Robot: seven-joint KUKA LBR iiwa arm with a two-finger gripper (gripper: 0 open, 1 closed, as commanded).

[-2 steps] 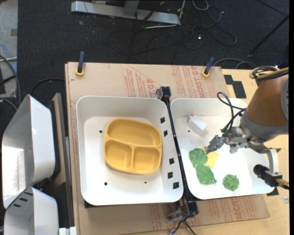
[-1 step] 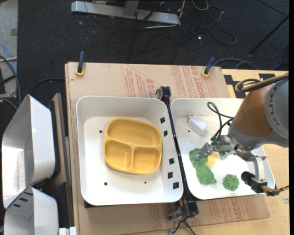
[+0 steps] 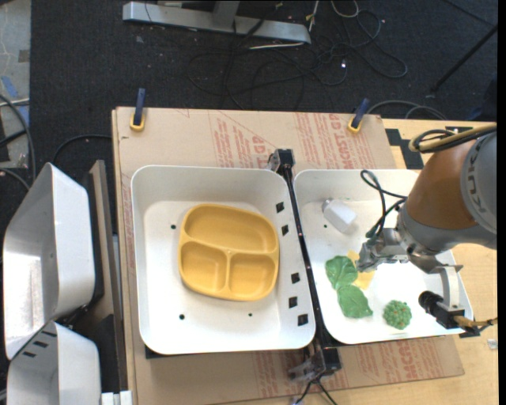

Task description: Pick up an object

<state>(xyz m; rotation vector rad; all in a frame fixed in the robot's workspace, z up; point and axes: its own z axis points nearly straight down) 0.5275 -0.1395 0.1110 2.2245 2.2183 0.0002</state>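
A: Status, left to right? 
B: Yellow divided plate (image 3: 229,251) in left bin (image 3: 150,237); green leaf pieces (image 3: 346,285) lower centre of right bin (image 3: 316,186); gripper (image 3: 371,257) beside them; grip state indeterminate.
A: Step? 
B: Approach; next: descend, centre, close.

I see dark carpet (image 3: 71,71) at the far side, cables (image 3: 371,47) strewn across it, a metal bar (image 3: 213,24) lying there, and two clamps (image 3: 138,111) pinning the cardboard (image 3: 237,134).
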